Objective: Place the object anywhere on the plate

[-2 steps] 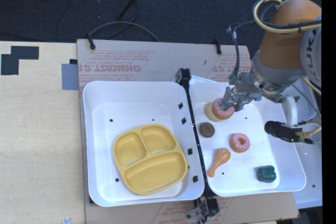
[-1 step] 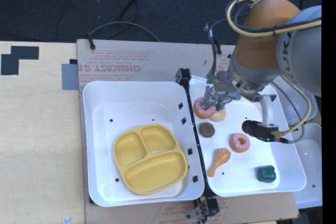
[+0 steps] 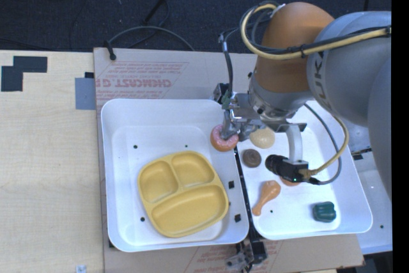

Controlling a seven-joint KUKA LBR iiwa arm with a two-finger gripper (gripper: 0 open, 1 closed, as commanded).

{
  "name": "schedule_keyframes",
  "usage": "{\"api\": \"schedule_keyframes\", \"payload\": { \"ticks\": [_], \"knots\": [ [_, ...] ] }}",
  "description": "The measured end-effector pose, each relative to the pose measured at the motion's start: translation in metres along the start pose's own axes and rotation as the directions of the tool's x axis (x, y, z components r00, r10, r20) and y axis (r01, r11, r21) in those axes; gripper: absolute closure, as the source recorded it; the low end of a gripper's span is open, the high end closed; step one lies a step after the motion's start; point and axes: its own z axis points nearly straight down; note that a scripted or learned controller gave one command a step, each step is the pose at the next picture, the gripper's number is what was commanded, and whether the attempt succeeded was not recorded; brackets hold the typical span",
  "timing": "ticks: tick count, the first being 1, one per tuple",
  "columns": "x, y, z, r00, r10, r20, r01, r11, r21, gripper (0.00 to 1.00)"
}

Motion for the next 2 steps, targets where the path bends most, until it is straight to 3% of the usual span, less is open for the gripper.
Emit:
{"api": "schedule_keyframes", "payload": {
  "ticks": [1, 2],
  "knots": [
    [0.051, -0.014, 0.016, 1.000, 0.000, 0.001, 0.000, 1.000, 0.001, 1.00],
    [0.103, -0.006, 0.010, 1.000, -0.001, 0.000, 0.001, 1.000, -0.003, 1.00]
  ]
}}
